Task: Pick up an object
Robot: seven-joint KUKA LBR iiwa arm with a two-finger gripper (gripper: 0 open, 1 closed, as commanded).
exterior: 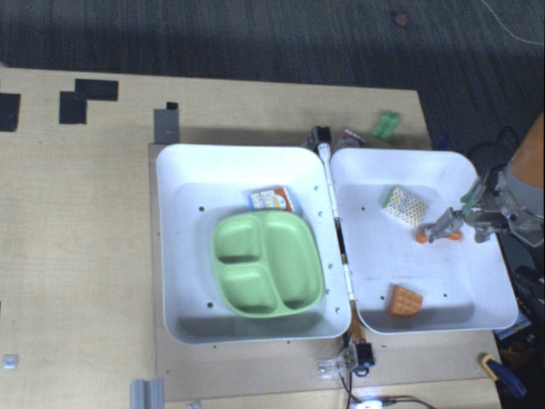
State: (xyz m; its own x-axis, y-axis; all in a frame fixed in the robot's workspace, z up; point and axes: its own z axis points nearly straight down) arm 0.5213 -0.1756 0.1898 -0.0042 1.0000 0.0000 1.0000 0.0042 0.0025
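- Camera view, looking down at a slant on a pale wooden bench (77, 254) bearing two shallow white bins side by side.
- The left bin (179, 177) holds a light green divided tray (266, 262) with three compartments, lying near the middle.
- Just behind the tray, touching its far edge, lies a small white card or packet (271, 199) with coloured print.
- The right bin (443, 169) holds three small things, well apart from one another.
- A pale, speckled block (404, 205) lies tilted near the bin's middle.
- An orange waffle-like piece (405, 301) lies near the front wall.
- A small orange object (423, 236) lies just right of the middle.
- The gripper (436, 232) reaches in from the right, its grey fingers low over the right bin, the tips at the small orange object.
- Whether the jaws are apart or closed on that object cannot be told; the fingers blur into it.
- A small green item (387, 125) lies on the bench behind the right bin.
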